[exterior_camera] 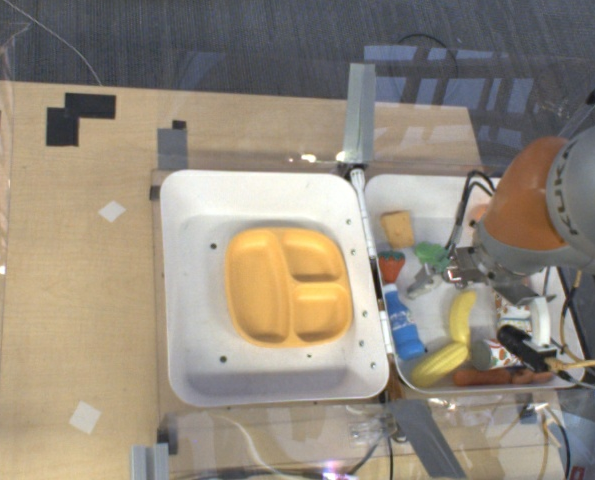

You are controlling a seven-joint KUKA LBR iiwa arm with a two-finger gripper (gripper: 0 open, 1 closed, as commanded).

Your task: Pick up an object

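From my remote station, I watch the arm (pixel 537 203) reach down into the right bin (pixel 432 193), its gripper (pixel 455 268) low among the clutter near a green piece (pixel 432 253); I cannot tell how the gripper is set, nor whether it has anything in its grasp. The things to choose from lie packed in that bin: a tan block (pixel 398 229) toward the back, a small red-orange piece (pixel 391 265) beside the dividing wall, a blue bottle (pixel 402 323) along that wall, a banana (pixel 462 315) in the middle, a yellow lemon-like fruit (pixel 439 365) at the front, and a brown sausage-like item (pixel 487 375) against the front rim. The left bin (pixel 192 268) holds a yellow divided plate (pixel 285 285), lying flat in its centre. My worry is crowding: the pieces sit touching or just beside one another, so a descent here could nudge neighbours, catch two at once, or glance off the banana's curve and come up with nothing.
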